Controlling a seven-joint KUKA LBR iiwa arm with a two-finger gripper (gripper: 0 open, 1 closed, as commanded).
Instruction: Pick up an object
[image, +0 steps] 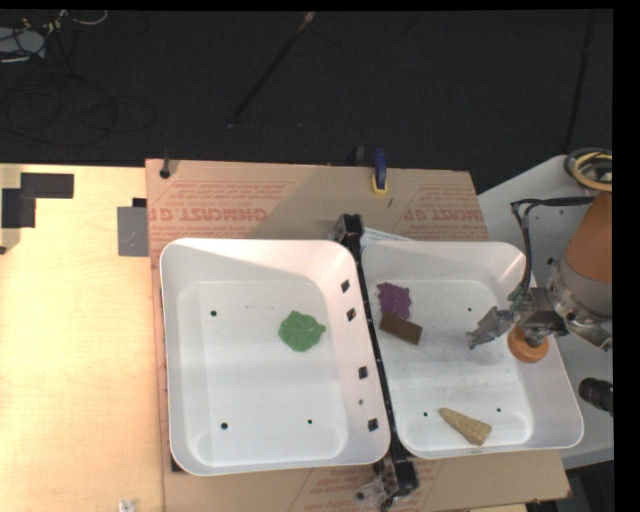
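The right bin (560, 430) holds a purple lump (393, 297), a dark brown block (400, 329) just below it, and a tan wedge (466, 425) near the front. My gripper (494, 326) hangs low over the bin's right side, pointing left, well right of the brown block. A small orange round thing (527, 346) sits right beside the gripper, at the bin's right wall; whether it is touched or held is unclear. A green lump (301, 331) lies in the middle of the left bin (190, 420).
The ridge between the two bins (362, 340) runs down the middle. Cardboard (300, 200) lies under and behind the bins. A pale wooden bench top (70, 350) lies to the left. Cables and the arm's base (590, 250) crowd the right edge.
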